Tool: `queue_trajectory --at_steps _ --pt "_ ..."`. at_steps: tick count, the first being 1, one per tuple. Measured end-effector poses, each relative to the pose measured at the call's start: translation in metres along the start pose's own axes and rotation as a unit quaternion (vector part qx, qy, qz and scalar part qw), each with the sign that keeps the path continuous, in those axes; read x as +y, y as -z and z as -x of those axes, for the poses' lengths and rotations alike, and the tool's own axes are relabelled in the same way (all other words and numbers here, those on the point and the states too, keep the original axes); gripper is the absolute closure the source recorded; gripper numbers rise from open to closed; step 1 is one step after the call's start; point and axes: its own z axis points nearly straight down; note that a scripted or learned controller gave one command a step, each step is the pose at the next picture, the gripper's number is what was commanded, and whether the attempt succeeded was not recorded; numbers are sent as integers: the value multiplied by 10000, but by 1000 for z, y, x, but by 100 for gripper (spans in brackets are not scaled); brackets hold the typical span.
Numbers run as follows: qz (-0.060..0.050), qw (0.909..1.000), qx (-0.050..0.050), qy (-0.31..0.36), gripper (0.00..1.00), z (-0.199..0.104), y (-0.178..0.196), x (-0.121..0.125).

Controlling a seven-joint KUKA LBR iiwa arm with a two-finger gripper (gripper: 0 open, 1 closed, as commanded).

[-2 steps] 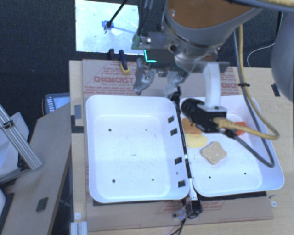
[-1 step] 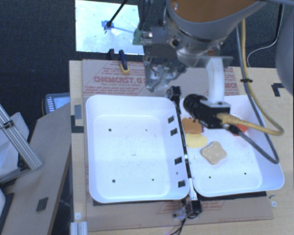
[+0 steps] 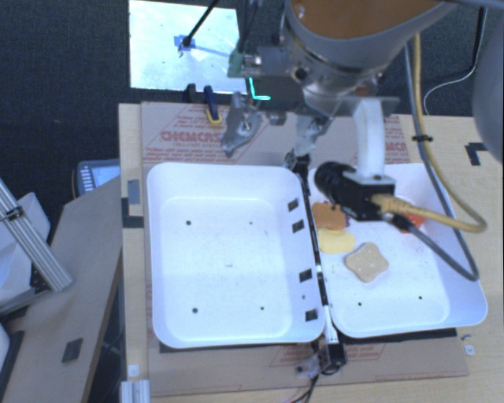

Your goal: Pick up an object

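The grey arm with its orange band (image 3: 354, 20) enters from the right, its black wrist unit (image 3: 350, 191) low over the right shallow white plastic bin (image 3: 441, 307). Directly beneath that unit lies an orange flat piece (image 3: 329, 216); just beyond it a pale yellow flat piece (image 3: 337, 242), then a tan, rounded-square toast-like piece (image 3: 367, 262). The left shallow white plastic bin (image 3: 228, 256) sits well apart, across the divider.
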Motion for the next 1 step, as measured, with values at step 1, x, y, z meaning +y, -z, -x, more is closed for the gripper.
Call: queue_trajectory --at_steps 1 --pt "0 10000 0 0 0 0 0 0"
